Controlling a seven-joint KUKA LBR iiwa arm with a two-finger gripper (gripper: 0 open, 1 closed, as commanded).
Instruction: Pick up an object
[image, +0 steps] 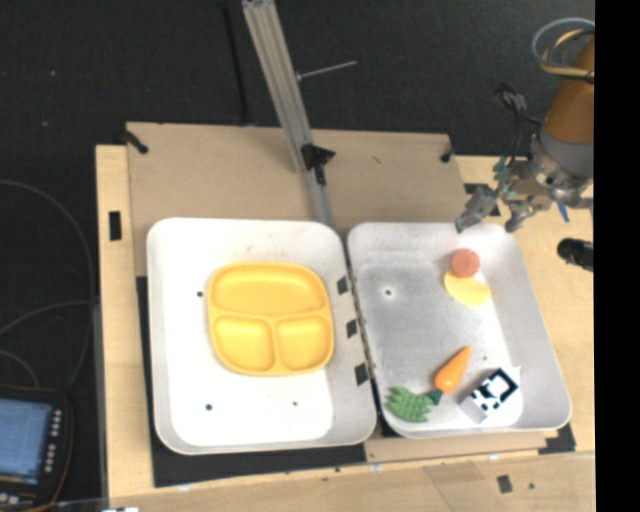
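Camera view | arm (566, 110) enters at upper right, orange band above wrist, angled down toward right bin's (400, 260) far corner | gripper (496, 208) fingers spread apart, holding nothing, above bin rim | objects in right bin: red ball (464, 262) touching yellow piece (468, 289); carrot (452, 369), green toy (408, 404), black-white cube (492, 392) near front edge | left bin (180, 300) holds yellow divided tray (270, 318)

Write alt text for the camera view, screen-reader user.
The gripper hangs open, holding nothing, over the far rim of the right bin, which holds a red ball, yellow piece, toy carrot, green leafy toy and black-and-white cube. The left bin holds a yellow divided plate.
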